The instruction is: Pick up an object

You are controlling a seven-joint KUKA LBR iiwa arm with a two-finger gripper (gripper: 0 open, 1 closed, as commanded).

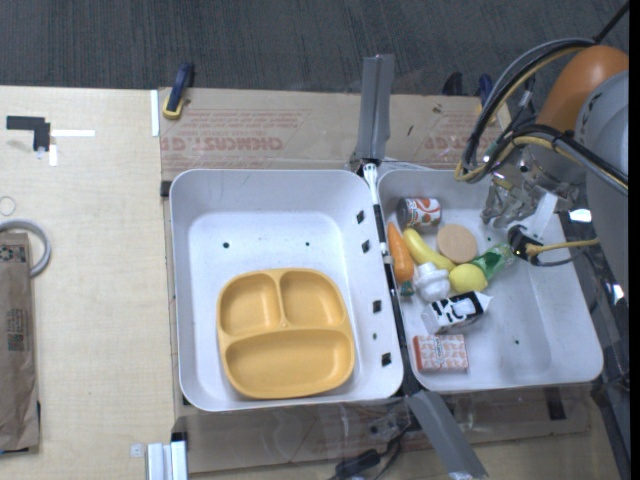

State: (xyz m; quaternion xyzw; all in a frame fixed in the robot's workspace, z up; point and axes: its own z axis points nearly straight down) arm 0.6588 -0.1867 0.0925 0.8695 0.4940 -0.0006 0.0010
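My gripper [510,206] hangs over the far right part of the right bin [545,353], with the grey arm and its orange band behind it. Objects lie clustered in the bin's left half, to the left of and below the gripper. They include a red and white can [420,211], an orange carrot [401,253], a banana [430,251], a tan round disc [458,242], a lemon [467,277] and a green bottle [493,262]. The green bottle lies closest to the gripper. I see nothing held.
A white item [432,284], a black and white carton [458,310] and a small red-patterned box [441,352] lie nearer the front. The left bin [200,268] holds a yellow divided plate [286,333]. Cables [520,78] loop above the arm.
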